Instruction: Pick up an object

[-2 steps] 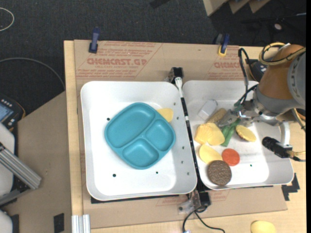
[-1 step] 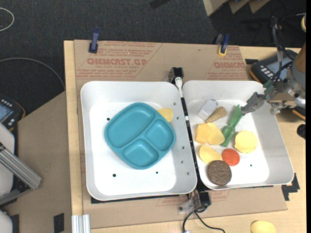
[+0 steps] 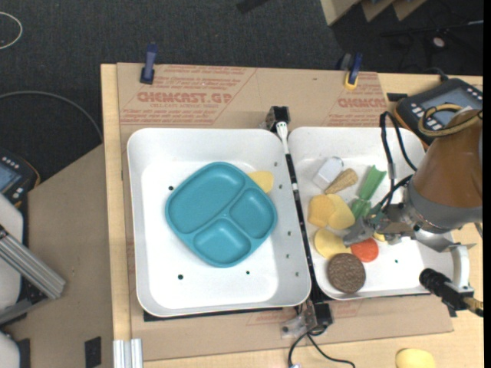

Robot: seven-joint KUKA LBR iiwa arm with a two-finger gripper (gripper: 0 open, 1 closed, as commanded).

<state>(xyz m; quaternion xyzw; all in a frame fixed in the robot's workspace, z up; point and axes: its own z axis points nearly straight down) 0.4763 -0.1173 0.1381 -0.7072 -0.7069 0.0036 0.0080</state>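
The arm (image 3: 449, 182) is seen reaching in from the right over the right bin (image 3: 399, 278). The claw (image 3: 367, 228) is positioned low among the items in that bin, just beside a red-orange piece (image 3: 366, 251) and a green piece (image 3: 368, 186). Claw state cannot be told: the tips are lost in clutter. Nothing is seen clamped between them.

Right bin contents: yellow chunk (image 3: 330, 211), a flatter yellow piece (image 3: 328, 242) below it, brown round disc (image 3: 346, 272) near the front edge, tan cone-like item (image 3: 342, 180), white block (image 3: 328, 169).

Left bin (image 3: 149, 205): a blue sectioned plate (image 3: 221, 214) is laid flat, with a yellow item (image 3: 261, 180) touching its upper right edge.

Both bins are carried side by side on the surface (image 3: 230, 90).
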